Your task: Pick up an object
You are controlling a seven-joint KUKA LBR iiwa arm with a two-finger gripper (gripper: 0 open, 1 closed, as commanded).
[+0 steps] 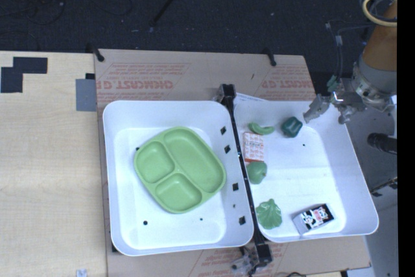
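- Right bin, near edge: a small dark box with a printed label lies tilted by the near right corner; a crumpled green leafy piece lies to its left, close to the divider between the two bins.
- Right bin, middle: a rounded green object rests just beside the divider, and a small card with red print lies flat immediately beyond it.
- Right bin, far end: a pale green curved piece lies beyond the card; a dark teal block sits to its right, apart from it.
- Left bin: a green three-compartment plate lies flat and turned at an angle, on the other side of the divider.
- Gripper: it hangs over the far right rim of the right bin, to the right of the teal block and apart from it; whether its fingers are spread or closed cannot be told, and no object is seen between them.
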